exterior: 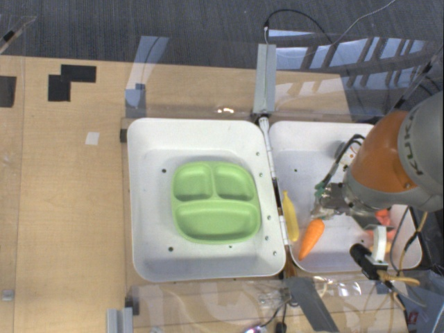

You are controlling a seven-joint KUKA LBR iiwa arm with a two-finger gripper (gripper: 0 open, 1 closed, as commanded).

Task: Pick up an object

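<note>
Carrot (311,236), orange, lies tilted in the right bin (305,144) near its front edge, just beside a yellow piece (290,217) against the dividing wall. The hand (327,203) sits directly above the carrot's upper end; its state cannot be told. A green divided tray (215,201) lies in the left bin (149,186).

A single fixed camera looks down at a slant from above the counter (62,207). Both white bins sit mid-frame: left bin (149,255), right bin (305,137). The arm (395,161) enters from the right.
</note>
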